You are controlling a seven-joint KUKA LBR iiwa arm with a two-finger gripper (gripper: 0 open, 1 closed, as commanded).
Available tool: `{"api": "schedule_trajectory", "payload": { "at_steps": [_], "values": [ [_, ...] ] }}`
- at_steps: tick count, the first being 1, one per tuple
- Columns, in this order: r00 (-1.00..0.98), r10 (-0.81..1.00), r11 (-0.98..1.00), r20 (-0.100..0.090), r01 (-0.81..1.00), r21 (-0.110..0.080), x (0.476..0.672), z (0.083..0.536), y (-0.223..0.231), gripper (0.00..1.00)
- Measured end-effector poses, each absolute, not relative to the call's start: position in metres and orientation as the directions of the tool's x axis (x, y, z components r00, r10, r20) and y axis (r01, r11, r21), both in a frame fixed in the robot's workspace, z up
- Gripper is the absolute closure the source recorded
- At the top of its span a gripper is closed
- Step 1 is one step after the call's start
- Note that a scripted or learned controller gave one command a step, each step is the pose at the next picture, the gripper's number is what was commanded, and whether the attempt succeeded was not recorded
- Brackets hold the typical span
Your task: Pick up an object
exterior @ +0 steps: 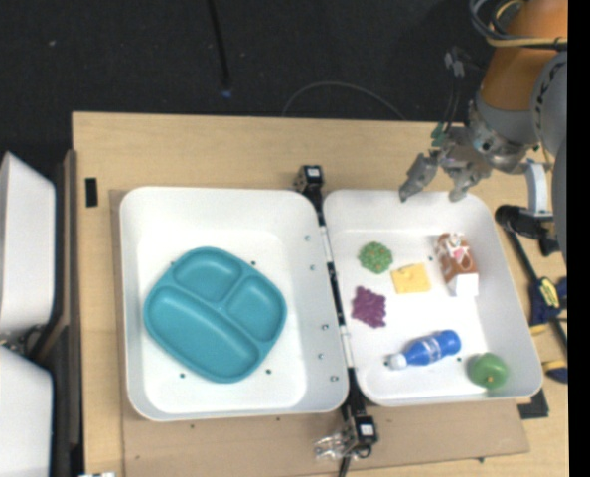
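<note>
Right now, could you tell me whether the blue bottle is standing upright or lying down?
Lying down: the blue bottle rests on its side on the right bin's floor, cap toward the left.

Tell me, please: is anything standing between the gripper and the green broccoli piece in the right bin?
Nothing visible does. The gripper hangs open above the right bin's far rim, and the broccoli piece lies below it on bare white floor. The yellow piece and purple grapes lie beyond.

— What's under the setup?
— A pale wooden bench (225, 147), its far edge meeting a dark, almost black floor (126, 38).
— Anything on that floor?
— A thin cable (217, 28) trailing across it, and white boxes (22, 266) beside the bench's left edge.
</note>
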State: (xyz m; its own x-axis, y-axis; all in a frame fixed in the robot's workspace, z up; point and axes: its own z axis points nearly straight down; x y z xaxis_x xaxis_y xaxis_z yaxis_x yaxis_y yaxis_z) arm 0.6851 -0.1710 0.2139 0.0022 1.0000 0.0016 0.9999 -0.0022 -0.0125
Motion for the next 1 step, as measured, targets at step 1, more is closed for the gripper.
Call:
{"api": "schedule_trajectory", "payload": {
  "at_steps": [1],
  "values": [
    [-0.001,1.000,0.001,-0.001,1.000,0.002,0.6881,0.2236,-0.1708,0.00]
  ]
}}
